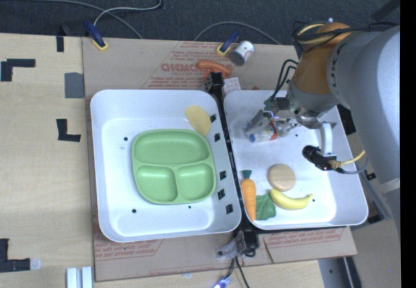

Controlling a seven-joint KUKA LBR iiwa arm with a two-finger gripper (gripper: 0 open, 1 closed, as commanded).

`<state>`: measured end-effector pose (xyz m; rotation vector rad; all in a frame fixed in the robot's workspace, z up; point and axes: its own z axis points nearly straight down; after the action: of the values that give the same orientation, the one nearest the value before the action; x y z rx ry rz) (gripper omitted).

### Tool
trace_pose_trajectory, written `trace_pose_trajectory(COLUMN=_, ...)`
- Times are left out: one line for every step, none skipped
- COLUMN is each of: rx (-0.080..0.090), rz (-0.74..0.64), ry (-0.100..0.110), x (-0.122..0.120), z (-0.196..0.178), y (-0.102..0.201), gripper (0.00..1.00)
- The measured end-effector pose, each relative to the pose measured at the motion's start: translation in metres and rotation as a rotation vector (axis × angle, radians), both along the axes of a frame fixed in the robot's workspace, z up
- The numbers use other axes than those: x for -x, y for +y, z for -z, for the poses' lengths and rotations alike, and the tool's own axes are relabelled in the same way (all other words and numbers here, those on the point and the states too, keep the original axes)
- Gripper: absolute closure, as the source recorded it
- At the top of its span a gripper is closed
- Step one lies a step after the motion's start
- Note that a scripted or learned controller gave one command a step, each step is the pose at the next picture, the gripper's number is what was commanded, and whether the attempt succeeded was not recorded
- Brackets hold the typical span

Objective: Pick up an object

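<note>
The surface (pixel 39 170) is seen as pale wood with black tape marks, and a sheet of cardboard (pixel 130 65) is laid on it beneath two white bins set side by side; the arm (pixel 364 78), grey with an orange band, is reached in from the right and is bent down over the right bin (pixel 344 205); the left bin (pixel 110 117) is occupied by a green divided plate (pixel 174 166), lying flat near its middle, and by a yellow lemon-like piece (pixel 198 119) resting just beyond the plate's far right corner, close to the wall shared with the other bin; the gripper (pixel 263 129) is lowered into the far left part of the right bin, and whether the fingers are spread or pressed together cannot be told, since they are blurred against the white floor and nothing is seen between them; along the near side of the right bin a carrot (pixel 248 197) is laid by the left wall, a green piece (pixel 264 207) is set just beside it, a banana (pixel 290 201) is placed to the right of that, and a round tan piece (pixel 282 177) is touching the banana's far side, all well apart from the gripper.
</note>
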<state>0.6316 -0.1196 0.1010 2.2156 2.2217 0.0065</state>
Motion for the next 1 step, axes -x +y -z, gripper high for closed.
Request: trace_pose_trajectory(rx=0.003, rz=0.0, ry=-0.002, x=-0.0006, z=-0.0106, y=-0.0007, gripper=1.0)
